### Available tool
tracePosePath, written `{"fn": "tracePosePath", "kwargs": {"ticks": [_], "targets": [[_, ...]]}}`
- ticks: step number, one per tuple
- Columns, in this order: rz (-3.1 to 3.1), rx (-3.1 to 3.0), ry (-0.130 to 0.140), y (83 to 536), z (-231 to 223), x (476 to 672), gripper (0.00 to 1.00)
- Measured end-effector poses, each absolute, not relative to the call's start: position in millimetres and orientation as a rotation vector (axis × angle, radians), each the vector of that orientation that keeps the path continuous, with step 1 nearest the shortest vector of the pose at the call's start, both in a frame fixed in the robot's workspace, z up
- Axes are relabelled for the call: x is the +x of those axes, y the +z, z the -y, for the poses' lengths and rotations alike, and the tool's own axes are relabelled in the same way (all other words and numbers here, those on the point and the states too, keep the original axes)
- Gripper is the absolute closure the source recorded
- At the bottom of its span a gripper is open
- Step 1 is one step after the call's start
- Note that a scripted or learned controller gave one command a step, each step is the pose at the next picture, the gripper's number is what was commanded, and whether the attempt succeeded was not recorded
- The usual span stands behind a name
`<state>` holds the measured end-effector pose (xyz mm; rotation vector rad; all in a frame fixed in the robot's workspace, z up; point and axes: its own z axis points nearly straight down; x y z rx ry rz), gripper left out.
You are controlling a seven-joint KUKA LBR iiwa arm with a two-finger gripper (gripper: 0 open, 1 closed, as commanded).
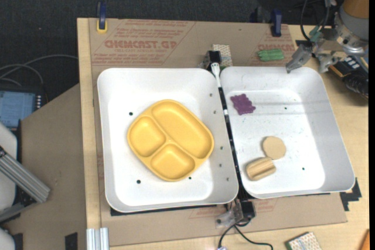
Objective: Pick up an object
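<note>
The right bin (328, 126) holds three small items. A purple grape cluster (242, 104) lies near its back left. A round tan cookie (273, 147) sits toward the front, and just in front of it lies a tan bread roll (260, 168). In the left bin (111, 126) rests a yellow divided plate (170, 139). My gripper (303, 55) hangs over the back right corner of the right bin, far from all the items, with nothing visible in it.
A small green object (270, 55) lies on the brown board behind the right bin, just left of the gripper. Blue clamps (102, 23) hold the board's back edge. Cables and equipment crowd the right side beyond the bin.
</note>
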<state>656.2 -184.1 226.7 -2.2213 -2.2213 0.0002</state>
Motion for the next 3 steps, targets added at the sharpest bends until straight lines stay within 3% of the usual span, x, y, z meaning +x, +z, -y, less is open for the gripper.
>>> {"fn": "tracePosePath", "kwargs": {"ticks": [1, 2, 3], "targets": [[2.217, -2.214, 0.007, 75.8, 176.3, 651.8, 0.0], [2.212, -2.225, 0.004, 172.5, 201.0, 556.4, 0.0], [2.22, -2.214, 0.003, 80.2, 138.4, 516.4, 0.0]]}}
